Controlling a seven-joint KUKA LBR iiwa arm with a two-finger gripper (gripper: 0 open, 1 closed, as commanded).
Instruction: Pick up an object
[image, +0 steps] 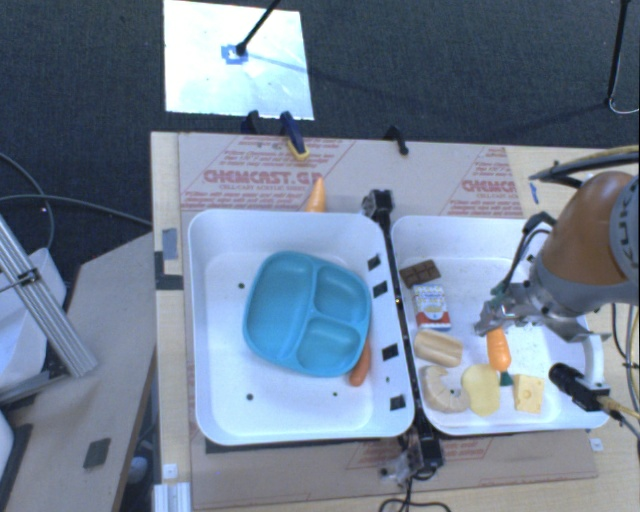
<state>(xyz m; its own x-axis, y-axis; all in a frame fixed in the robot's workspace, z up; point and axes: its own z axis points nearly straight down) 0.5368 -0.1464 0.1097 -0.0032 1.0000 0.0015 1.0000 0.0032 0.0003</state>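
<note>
The arm comes in from 3 o'clock and bends down into the right bin (470, 225), so that the claw (497, 318) hangs close above the food toys there. Just under it, toward 6 o'clock, an orange carrot (498, 350) stands almost upright. It seems to touch the claw tip, but I cannot tell if the claw is open or closed, or if it really grips the carrot.

In my judgement the carrot is the thing chosen for picking, because the claw is right over it.

Around the carrot lie other toys:
- a bread roll (439, 347) at 9 o'clock from it
- a yellow pear-like fruit (481, 389) at 7 o'clock
- a cheese wedge (529, 393) at 5 o'clock
- a small red and white carton (432, 306) and a chocolate bar (420, 271) farther toward 10 o'clock

They lie close together, so a neighbour could be pushed.

The left bin (230, 240) holds a blue divided plate (308, 312), with a second carrot (359, 366) at its 5 o'clock edge.

Both bins rest on a brown printed board (260, 170) on the desk (120, 300). The floor (90, 80) behind is dark carpet.
</note>
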